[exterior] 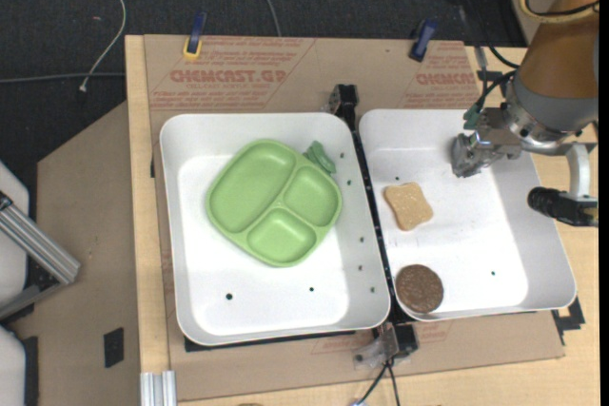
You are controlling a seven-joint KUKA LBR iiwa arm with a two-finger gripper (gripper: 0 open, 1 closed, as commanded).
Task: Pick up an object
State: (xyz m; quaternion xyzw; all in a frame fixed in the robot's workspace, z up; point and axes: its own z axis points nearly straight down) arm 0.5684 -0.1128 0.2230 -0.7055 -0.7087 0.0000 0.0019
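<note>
A tan slice of toast lies in the right bin near its left wall. A round brown patty sits at that bin's front left corner. My gripper hangs over the upper part of the right bin, up and to the right of the toast, apart from it. In the left bin rests a green divided plate, with a small green object touching its upper right rim.
The grey arm with its orange band comes in from the upper right. A black part juts over the right bin's right edge. Blue clamps hold the cardboard base at the back.
</note>
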